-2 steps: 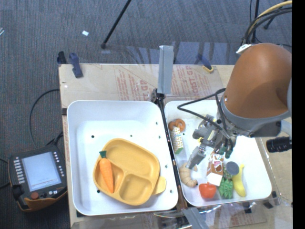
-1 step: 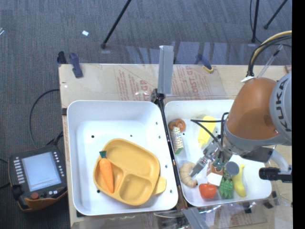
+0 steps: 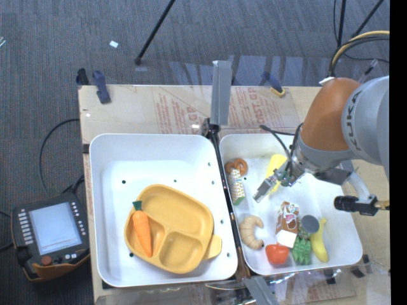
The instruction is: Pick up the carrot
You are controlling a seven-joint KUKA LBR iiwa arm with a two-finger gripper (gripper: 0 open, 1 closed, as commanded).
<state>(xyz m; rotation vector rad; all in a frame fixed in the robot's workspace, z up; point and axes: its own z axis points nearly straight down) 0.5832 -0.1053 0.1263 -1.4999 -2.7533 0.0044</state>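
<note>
two white bins (image 3: 102, 170): one carrot (image 3: 142, 231) on one yellow tray (image 3: 184, 224).

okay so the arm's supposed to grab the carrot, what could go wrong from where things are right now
1. The hand hangs over the right bin, while the carrot lies in the yellow tray in the left bin; it may grab the wrong item.
2. The carrot sits close to the tray's rim and divider, which could block the grasp.

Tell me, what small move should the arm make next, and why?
Probably swing left across the divider toward the carrot. The carrot lies in the yellow tray in the left bin, while the end effector hangs over the right bin among other toy foods.
</note>
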